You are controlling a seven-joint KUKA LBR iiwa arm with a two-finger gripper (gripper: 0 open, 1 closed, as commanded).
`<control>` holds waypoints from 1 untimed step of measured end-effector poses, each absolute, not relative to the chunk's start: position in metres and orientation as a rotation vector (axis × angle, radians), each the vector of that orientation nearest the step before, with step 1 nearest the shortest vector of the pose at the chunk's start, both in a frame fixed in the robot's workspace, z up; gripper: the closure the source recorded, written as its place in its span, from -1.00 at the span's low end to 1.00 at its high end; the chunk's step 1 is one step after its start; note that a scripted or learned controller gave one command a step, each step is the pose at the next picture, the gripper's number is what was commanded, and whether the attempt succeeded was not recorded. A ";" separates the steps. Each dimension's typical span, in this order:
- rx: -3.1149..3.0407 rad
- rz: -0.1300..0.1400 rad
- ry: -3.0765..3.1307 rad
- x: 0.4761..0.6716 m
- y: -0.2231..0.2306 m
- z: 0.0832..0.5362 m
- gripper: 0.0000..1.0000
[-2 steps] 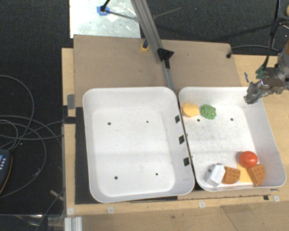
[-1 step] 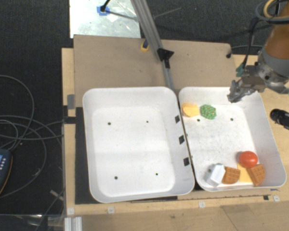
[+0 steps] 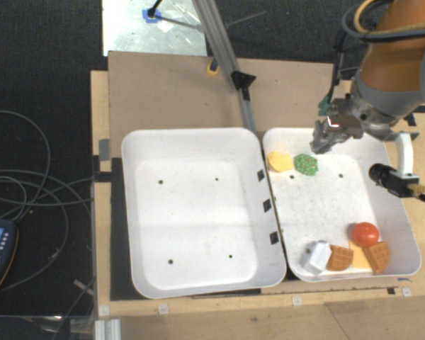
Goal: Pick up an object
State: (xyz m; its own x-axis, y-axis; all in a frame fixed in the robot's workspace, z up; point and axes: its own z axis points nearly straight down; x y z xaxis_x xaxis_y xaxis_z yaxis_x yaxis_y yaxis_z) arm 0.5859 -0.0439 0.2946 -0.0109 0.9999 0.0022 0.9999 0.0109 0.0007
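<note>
So nothing's been picked up yet. The green object point(image 3: 306, 165) sits at the far left of the right bin point(image 3: 404, 222), touching a yellow piece point(image 3: 280, 162). The gripper point(image 3: 321, 145) hangs just right of it and above; can't tell how it's set. A tomato point(image 3: 365, 233), waffle pieces point(image 3: 377, 256) and a white-grey thing point(image 3: 315, 256) sit at the near edge. The whole grab is left.

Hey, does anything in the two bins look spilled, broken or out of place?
Nothing stands out. The yellow piece and green piece lie near the right bin's far edge, the other toys in its near corner.
</note>
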 end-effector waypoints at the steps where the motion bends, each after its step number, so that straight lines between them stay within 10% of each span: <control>1: -2.208 -0.002 -2.232 0.590 0.007 0.273 1.00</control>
